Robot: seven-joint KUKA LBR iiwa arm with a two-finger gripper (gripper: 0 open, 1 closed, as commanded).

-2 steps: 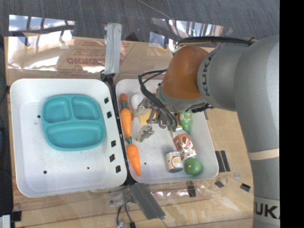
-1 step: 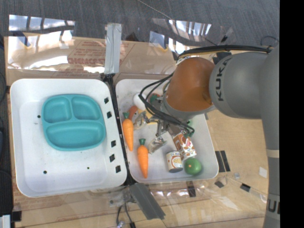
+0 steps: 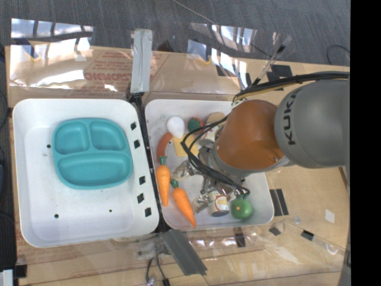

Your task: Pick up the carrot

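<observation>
The right bin (image 3: 156,159) holds two carrots (image 3: 163,185) beside its left wall, plus a green ball (image 3: 241,209). The gripper (image 3: 205,180) hovers nearby; I cannot tell its state.

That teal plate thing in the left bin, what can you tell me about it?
The teal tray is a divided plate that looks like smooth plastic, with rounded corners and three compartments: two small ones along the far side, one long one along the near side. Nothing lies in it. It rests flat on the floor of the left bin, slightly turned, toward the far half, apart from the walls.
</observation>
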